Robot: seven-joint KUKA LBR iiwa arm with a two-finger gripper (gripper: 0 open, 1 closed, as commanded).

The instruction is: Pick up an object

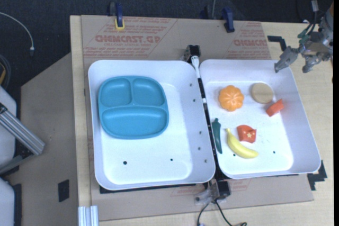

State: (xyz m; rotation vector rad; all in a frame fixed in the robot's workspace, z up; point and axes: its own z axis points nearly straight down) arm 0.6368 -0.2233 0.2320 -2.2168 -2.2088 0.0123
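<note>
Gripper [296,59] hangs above the far right corner of the right bin [304,129], fingers spread apart, nothing between them.

Right bin holds the candidates: an orange, pumpkin-like ribbed fruit [231,98] near the far left; a tan round piece [261,92], maybe a biscuit or potato, just beside a small red-orange piece [274,108], carrot-like; a red strawberry-like piece [246,134] touching a banana [241,146]; a dark green pepper or bean [216,135] lying along the left wall.

Left bin [180,166] carries a blue divided plate [133,107]. Both bins sit on the counter [79,114].

Judgement: these look like toy foods, so likely light, stiff, smooth plastic and somewhat slippery. Nearest to the gripper is the tan round piece; take it across its width. The banana is best pinched across its middle. The green piece hugs the wall: awkward.
</note>
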